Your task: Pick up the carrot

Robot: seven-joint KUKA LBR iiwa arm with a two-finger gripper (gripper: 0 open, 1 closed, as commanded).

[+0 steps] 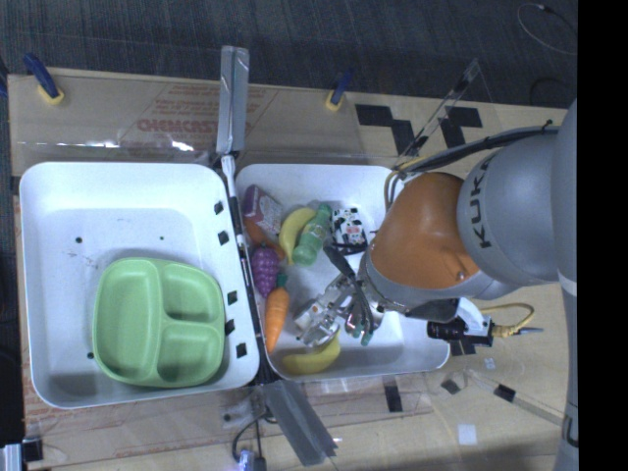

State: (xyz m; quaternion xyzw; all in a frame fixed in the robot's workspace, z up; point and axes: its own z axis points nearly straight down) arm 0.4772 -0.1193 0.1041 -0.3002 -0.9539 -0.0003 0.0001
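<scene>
right bin (412, 180) crowded, carrot (277, 314) against left wall

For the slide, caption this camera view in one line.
KUKA arm's gripper hovers in the right bin beside the carrot, among toy foods; a green divided plate sits in the left bin.

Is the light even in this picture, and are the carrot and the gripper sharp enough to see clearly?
Camera view: light is even and soft, with faint shadows inside the white bins. The carrot is fairly sharp. The gripper is a cluttered, slightly blurred mass, and the dark floor at the top lacks detail.
</scene>
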